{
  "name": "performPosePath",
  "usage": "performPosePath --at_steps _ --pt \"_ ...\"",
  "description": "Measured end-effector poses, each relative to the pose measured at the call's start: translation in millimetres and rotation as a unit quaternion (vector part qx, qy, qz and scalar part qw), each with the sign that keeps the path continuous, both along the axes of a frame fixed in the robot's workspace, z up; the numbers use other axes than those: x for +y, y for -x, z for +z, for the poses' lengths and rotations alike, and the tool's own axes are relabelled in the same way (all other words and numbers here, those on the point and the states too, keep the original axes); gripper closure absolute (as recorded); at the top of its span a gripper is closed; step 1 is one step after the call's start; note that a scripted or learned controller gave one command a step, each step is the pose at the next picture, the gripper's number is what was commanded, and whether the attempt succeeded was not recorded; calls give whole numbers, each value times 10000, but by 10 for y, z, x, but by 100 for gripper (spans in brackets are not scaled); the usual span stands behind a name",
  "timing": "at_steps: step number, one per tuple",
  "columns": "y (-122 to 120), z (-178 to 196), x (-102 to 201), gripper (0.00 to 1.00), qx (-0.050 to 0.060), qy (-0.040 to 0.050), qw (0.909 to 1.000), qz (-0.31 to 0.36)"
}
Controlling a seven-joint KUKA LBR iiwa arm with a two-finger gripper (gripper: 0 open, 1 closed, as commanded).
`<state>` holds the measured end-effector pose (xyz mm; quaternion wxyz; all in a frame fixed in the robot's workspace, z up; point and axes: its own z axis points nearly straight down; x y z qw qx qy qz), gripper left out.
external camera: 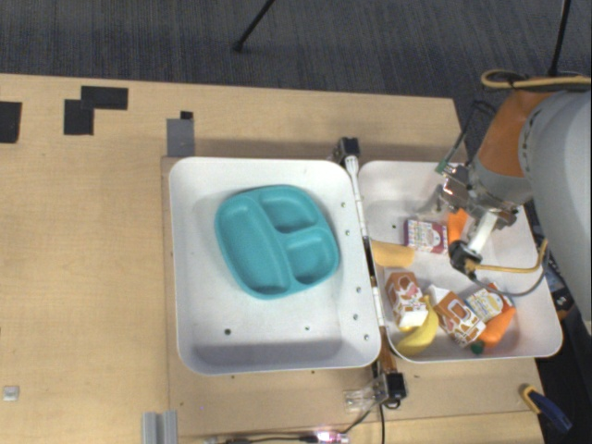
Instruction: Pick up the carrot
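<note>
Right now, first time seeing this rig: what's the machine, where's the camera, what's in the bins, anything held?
One camera, fixed above the bench, looks down at a slant. The grey arm is the robot, reaching in from the right; its gripper hangs over the right bin. That bin holds the carrot in its lower right corner, a banana, snack packets and a small box. The left bin holds a teal divided plate. The carrot lies well apart from the gripper, so it is not held.
</note>
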<state>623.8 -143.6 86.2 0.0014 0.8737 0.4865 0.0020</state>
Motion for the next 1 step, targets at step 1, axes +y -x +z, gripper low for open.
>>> performPosePath --at_steps 1 --pt "-14 112 19 100 3 2 10000 50"
